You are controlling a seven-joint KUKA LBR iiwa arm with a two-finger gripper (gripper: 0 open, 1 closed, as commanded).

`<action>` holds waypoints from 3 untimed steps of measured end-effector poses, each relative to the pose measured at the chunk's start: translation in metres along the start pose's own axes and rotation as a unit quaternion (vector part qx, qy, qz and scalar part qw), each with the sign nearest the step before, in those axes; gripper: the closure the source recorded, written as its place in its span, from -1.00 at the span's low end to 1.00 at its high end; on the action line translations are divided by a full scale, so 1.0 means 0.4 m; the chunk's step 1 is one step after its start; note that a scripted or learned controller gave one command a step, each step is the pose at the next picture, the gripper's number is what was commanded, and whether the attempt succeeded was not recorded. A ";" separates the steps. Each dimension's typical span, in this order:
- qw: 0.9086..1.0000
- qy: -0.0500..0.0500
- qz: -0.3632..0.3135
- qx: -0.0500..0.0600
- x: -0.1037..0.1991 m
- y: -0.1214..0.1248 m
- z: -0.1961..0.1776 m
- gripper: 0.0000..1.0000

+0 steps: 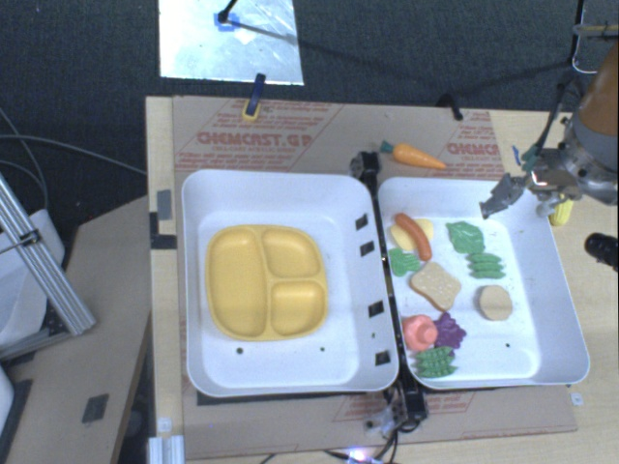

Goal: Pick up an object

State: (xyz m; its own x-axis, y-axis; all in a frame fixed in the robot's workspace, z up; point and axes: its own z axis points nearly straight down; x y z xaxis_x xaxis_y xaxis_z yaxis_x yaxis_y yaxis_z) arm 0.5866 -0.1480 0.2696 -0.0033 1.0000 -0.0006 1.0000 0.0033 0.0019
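Tool is hovering over the far right corner of the right bin, carrying nothing, and whether it is set wide or narrow I cannot tell from this slanted look.

Working from largest to smallest: the desk is carrying both bins side by side. The left bin is holding only a yellow divided plate, which is broad, flat and probably poor to pinch. The right bin is holding the likelier targets. A bread slice is lying near the middle, with a round tan biscuit to its right, standing apart from the rest. A green leafy piece is lying closest to the tool, with a green bean pod just nearer. A red sausage is resting on a yellow piece at the far left of that bin. At the near edge a pink piece, purple grapes and a second green pod are crowding together. An orange carrot is lying outside the bins on the desk.

For a clean pick, the biscuit looks best, I judge: it is isolated and thick enough to grip. Descending straight down, centred over it, with the tool spread wider than the item, should be avoiding nudges to the neighbouring bread. The crowded near cluster seems riskier.
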 end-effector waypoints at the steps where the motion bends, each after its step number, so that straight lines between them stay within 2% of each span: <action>1: 1.000 0.001 0.002 0.005 -0.005 -0.063 0.270 -1.00; 2: 1.000 0.001 0.002 0.004 -0.012 -0.128 0.407 -1.00; 3: 1.000 0.002 -0.003 0.002 0.162 -0.151 0.467 -1.00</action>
State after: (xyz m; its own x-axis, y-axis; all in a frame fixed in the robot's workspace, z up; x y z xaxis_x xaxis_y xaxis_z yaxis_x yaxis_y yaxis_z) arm 0.5261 -0.0836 0.0828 -0.0087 1.0000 0.0041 1.0000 0.0087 -0.0024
